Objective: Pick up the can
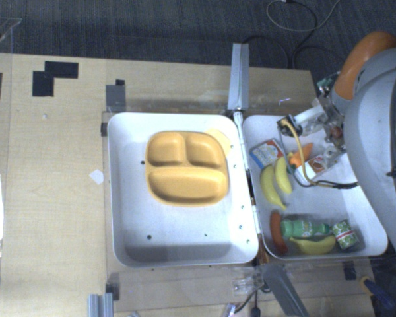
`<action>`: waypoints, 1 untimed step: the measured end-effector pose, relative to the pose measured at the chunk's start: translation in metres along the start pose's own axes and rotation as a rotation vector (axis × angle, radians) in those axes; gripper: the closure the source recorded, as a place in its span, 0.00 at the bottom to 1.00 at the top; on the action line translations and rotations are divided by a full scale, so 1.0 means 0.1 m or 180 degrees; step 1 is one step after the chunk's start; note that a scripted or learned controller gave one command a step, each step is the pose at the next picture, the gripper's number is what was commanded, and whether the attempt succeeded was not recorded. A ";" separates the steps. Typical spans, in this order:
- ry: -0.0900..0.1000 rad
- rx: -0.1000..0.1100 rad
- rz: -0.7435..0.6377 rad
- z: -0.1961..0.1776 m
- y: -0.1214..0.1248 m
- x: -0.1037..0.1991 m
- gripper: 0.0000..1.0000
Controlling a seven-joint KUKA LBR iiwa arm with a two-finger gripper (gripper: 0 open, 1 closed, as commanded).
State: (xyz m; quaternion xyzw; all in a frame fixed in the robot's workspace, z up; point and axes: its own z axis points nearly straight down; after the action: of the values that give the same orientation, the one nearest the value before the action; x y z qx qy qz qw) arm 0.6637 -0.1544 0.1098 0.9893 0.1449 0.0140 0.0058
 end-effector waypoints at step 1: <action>-0.0013 -0.0037 0.0260 0.02 -0.05 0.06 0.00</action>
State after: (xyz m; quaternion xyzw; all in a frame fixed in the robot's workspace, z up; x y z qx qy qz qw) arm 0.6680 -0.1474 0.1079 0.9944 0.1043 0.0131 0.0112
